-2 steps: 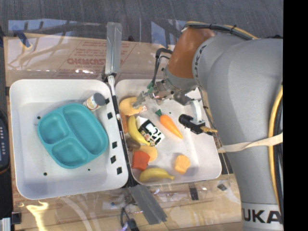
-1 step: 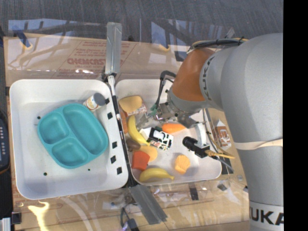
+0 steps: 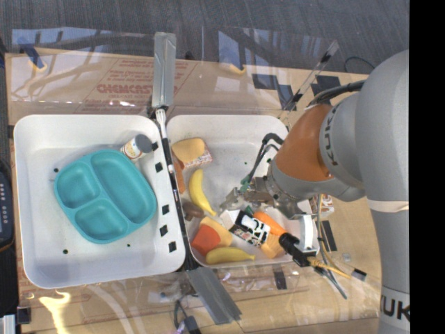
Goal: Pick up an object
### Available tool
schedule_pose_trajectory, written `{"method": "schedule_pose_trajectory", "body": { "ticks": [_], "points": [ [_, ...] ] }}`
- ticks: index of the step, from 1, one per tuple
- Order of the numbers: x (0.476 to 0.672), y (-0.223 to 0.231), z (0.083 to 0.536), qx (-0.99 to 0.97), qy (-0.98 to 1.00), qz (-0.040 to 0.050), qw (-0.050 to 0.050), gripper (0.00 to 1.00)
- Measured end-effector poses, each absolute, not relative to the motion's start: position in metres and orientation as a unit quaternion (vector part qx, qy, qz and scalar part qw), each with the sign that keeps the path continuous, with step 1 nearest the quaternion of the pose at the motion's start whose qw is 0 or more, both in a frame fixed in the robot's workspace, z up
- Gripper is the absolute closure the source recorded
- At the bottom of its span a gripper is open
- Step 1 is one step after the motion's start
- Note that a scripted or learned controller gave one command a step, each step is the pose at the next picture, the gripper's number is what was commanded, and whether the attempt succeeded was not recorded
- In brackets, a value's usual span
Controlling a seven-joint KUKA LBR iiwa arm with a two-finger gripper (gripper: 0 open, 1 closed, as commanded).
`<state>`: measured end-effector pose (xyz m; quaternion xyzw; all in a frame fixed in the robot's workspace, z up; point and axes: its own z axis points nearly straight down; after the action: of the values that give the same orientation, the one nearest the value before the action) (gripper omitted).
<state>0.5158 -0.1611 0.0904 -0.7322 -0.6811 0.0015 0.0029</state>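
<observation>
Brown bench, covered with clear sheeting, is carrying two white bins side by side. Nearest the camera, in the right bin, a yellow curved piece is lying along the front wall. Just behind it a red-orange wedge is sitting, and to its right an orange bottle with a black-and-white label is lying on its side.

Over that bottle the tool is hanging low inside the right bin, close above the bottle's labelled end and just right of a banana. Whether the tool is open or closed cannot be told from this angle, and nothing is visibly sitting in its grasp. The grey arm is reaching in from the right, its orange band standing over the bin's right side.

In the left bin, a teal divided plate is lying flat near the middle. Farther back, what looks like a small jar with a dark cap is resting at that bin's far right corner. Across the divide, a yellow block with a label is sitting toward the rear of the right bin. Beyond the bench, grey carpet is showing.
</observation>
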Motion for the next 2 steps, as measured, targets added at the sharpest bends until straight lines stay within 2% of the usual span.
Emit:
{"method": "schedule_pose_trajectory", "body": {
  "ticks": [1,2],
  "points": [
    [0.480,-0.144,0.091,-0.707,-0.708,-0.0017,-0.001,0.00],
    [0.478,-0.206,0.092,-0.679,-0.734,-0.0002,0.001,0.00]
  ]
}}
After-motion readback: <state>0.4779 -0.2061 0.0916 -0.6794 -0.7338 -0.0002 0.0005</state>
